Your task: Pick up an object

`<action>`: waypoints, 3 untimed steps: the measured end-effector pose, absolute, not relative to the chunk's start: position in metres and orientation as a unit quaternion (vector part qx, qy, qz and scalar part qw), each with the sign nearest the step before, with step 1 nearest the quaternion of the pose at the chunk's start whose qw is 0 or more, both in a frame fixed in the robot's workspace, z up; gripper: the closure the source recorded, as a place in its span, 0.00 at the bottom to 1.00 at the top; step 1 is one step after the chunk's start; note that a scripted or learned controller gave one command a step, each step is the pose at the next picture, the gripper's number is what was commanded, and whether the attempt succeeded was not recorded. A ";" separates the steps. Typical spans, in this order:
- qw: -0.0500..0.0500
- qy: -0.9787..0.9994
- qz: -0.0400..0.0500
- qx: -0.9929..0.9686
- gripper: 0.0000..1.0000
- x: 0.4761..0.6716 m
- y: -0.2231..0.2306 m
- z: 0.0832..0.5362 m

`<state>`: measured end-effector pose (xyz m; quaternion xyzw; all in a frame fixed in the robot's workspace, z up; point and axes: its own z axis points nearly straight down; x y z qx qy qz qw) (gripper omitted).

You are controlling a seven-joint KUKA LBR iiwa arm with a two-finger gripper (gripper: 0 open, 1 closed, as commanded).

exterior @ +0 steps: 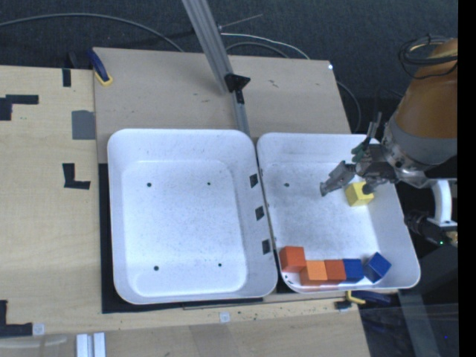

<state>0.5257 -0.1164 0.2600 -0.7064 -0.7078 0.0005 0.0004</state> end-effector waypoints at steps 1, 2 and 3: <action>0.003 -0.706 0.003 -0.708 0.00 0.545 -0.199 0.111; 0.001 -0.707 0.001 -0.707 0.00 0.511 -0.209 0.169; -0.002 -0.709 -0.001 -0.706 0.00 0.566 -0.209 0.193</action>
